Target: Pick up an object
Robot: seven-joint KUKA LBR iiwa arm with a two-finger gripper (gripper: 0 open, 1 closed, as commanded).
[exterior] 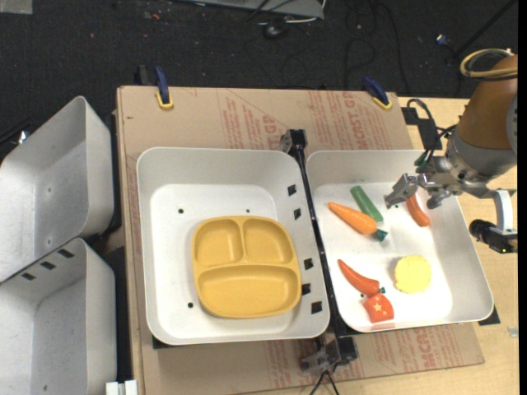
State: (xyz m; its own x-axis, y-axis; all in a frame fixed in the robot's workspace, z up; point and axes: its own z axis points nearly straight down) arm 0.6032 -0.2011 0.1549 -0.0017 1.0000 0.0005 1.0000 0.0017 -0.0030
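Note:
The right bin [461,303] holds several toy foods. An orange carrot [354,219] lies beside a green pod [366,202] near the bin's middle. Further forward are a red chili [357,276], a small red strawberry [379,308] and a yellow round piece [412,274]. A short red-orange sausage [419,212] lies by the bin's far right wall. My gripper [417,191] hangs open just above the sausage's far end, with one grey finger [398,193] reaching left of it. Nothing is held between the fingers.
The left bin [165,196] carries a yellow divided plate [245,266]. A black divider [309,212] with clips runs between the bins. The grey arm with its orange band [490,97] comes in over the right bin's far right corner. White tubs [49,220] stand at left.

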